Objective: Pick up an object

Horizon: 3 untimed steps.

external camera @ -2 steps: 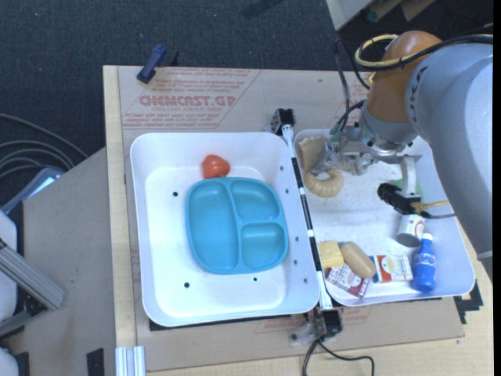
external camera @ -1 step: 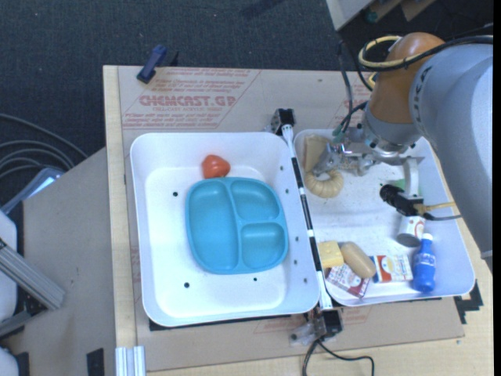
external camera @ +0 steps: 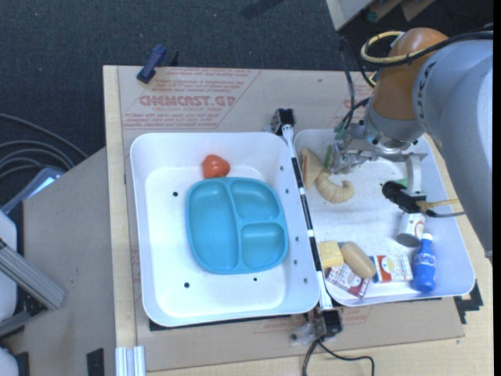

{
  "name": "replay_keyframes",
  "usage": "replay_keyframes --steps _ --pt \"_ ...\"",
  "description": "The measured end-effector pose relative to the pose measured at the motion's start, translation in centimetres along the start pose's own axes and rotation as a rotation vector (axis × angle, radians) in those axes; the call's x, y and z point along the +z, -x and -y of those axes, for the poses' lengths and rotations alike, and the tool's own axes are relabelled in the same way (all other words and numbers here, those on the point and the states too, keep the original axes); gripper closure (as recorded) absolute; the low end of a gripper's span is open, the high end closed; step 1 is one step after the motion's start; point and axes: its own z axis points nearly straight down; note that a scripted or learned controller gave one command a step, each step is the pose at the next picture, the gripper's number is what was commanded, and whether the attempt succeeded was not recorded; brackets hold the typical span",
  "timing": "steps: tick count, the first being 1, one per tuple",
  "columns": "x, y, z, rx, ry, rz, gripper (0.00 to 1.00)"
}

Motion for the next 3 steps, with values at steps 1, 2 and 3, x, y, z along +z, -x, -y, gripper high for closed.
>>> replay_keyframes --steps 1,2,3 --pt "0.0 0.0 0.0 0.000 -0.001 0.000 0.00" --pt "1.0 0.0 -1.1 0.002 -0.005 0.000 0.00" --pt "1.0 -0.2 -1.1 0.003 -0.004 0.005 0.00"
